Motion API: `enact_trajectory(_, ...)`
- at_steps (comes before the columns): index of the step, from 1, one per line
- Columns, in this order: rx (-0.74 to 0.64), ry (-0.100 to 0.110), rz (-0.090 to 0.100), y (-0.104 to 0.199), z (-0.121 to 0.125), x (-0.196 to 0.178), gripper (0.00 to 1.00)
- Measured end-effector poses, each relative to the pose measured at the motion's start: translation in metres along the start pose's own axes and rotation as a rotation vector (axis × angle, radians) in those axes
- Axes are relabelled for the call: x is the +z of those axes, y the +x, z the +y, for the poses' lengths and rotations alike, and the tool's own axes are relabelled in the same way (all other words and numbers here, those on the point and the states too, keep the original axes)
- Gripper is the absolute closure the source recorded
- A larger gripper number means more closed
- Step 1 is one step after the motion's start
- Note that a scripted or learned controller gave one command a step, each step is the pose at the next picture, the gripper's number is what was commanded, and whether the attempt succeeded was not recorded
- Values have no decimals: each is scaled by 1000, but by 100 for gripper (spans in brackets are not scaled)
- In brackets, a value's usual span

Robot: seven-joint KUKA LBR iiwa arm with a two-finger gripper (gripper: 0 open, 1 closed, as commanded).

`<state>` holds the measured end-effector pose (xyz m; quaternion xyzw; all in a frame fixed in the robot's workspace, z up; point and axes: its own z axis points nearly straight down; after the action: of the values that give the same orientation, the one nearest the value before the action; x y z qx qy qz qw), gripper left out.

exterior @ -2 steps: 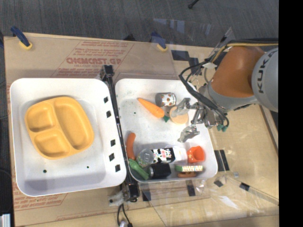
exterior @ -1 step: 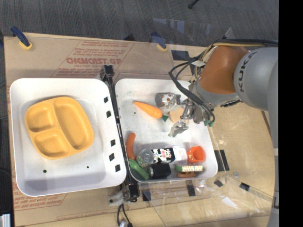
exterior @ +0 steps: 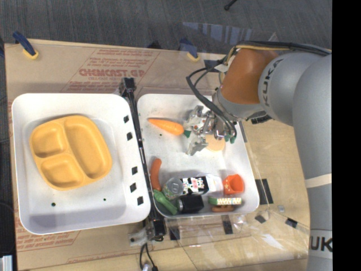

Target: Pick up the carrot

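**Operator:** Toward the far side of the right shallow white bin (exterior: 243, 151) I see the tapered orange carrot (exterior: 165, 126), lying flat on the floor, thick end left, tip pointing right.

**Colleague:** And the hand?

**Operator:** My two-finger metal gripper (exterior: 198, 133) sits just right of the carrot's tip, low over the bin. Nothing is between its fingers; whether they are wide or narrow I cannot tell, the wrist clutter hides it.

**Colleague:** What else is nearby?

**Operator:** Along the near wall I see a red sausage-shaped toy (exterior: 155, 173), a green vegetable toy (exterior: 162, 200), a small black-and-white carton (exterior: 193, 184) and an orange plastic cup (exterior: 234, 183). The left white bin (exterior: 34, 216) holds a yellow three-compartment plastic plate (exterior: 70, 151), well apart from the carrot.
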<state>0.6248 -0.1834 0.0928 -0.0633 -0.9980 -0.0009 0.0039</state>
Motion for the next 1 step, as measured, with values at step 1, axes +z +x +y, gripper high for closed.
enact_trajectory(1,274,-3,-7,-4,66,0,0)
